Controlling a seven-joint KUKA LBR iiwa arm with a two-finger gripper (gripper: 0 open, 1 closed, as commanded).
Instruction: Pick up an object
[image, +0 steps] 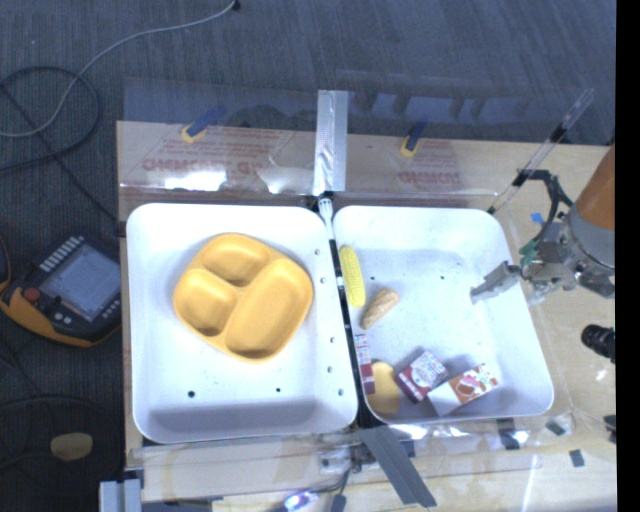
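Observation:
The right bin (440, 245) holds several small items. A yellow corn cob (350, 275) lies along its left wall, with a tan bread roll (379, 307) beside it. Near the front lie a dark red box (422, 374), a red and white carton (471, 385) and a yellow rounded piece (386, 398). My gripper (520, 278) hangs over the bin's right rim, above and to the right of all of these, with nothing seen in it. In the left bin (160, 390) rests a yellow divided plate (243, 295).
A handheld pendant (65, 292) lies on the floor to the left of the bench. Taped plastic sheeting (330, 160) covers the bench behind the bins. A thin rod (550, 145) slants up at the back right.

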